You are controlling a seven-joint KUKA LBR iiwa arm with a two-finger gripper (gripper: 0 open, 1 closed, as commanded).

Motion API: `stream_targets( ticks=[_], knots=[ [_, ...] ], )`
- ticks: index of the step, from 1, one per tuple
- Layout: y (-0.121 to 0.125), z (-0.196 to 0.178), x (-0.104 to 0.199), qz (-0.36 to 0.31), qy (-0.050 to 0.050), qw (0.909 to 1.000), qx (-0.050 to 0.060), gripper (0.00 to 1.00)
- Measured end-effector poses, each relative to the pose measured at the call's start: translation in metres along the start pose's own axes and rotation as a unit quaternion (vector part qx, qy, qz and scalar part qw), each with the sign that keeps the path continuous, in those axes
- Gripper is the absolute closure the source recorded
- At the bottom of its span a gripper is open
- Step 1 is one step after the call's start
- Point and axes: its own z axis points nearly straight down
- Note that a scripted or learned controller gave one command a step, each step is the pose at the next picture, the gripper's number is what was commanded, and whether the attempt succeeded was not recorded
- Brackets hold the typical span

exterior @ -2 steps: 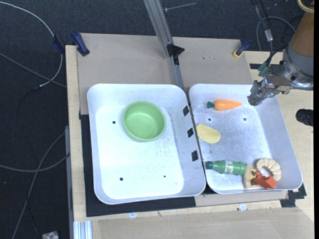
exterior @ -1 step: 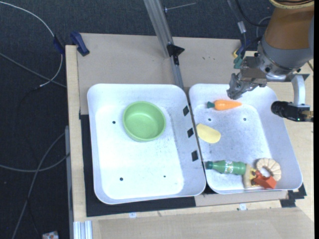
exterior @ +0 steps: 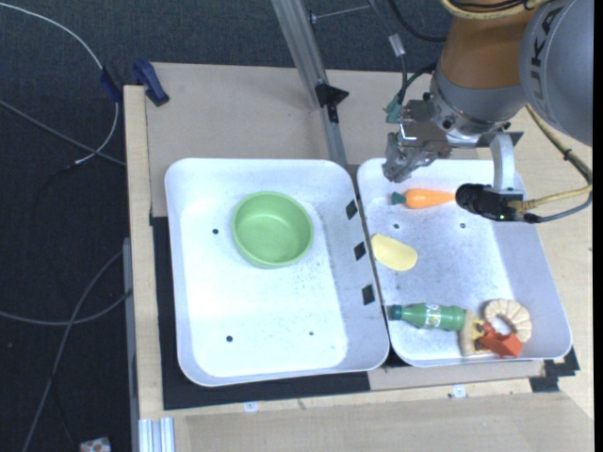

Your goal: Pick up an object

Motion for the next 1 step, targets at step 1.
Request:
stream_targets(
  ticks=[1],
  knots=[
    [0.0184,0.0259,0.0487,0.001,0.000,1.0000,0.001,1.00]
  ],
)
